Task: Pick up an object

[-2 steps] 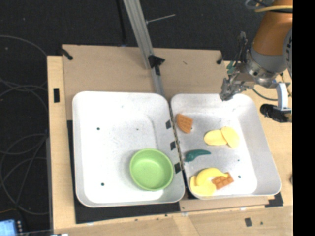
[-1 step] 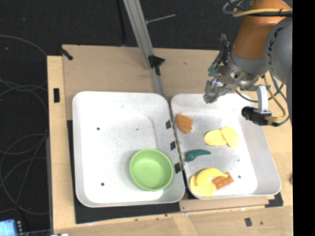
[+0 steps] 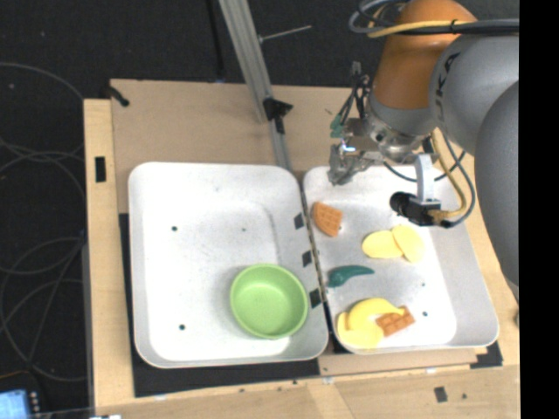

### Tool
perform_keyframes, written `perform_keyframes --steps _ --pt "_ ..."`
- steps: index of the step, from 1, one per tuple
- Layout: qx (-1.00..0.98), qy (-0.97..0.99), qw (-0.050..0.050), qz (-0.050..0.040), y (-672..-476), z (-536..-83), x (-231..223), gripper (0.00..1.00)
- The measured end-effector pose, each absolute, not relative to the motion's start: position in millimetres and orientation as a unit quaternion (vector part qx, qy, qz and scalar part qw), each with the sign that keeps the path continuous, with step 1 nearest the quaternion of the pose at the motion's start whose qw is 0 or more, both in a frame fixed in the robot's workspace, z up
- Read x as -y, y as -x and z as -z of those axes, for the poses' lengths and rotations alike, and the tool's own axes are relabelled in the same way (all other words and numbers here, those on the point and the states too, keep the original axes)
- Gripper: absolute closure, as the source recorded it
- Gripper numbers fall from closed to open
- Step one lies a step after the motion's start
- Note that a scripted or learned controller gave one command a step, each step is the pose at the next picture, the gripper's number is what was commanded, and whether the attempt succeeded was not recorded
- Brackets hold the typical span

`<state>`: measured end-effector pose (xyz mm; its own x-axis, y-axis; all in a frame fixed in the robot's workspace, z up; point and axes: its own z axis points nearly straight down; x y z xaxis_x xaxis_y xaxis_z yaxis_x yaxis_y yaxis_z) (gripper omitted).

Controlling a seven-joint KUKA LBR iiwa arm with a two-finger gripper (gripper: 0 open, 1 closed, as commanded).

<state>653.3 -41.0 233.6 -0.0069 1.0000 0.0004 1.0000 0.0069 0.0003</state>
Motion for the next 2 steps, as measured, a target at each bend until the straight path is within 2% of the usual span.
perform_keyframes --steps 2 --pt "0.710 0.704 0.000 0.0014 -649.3 -255.4 -62.6 1.00"
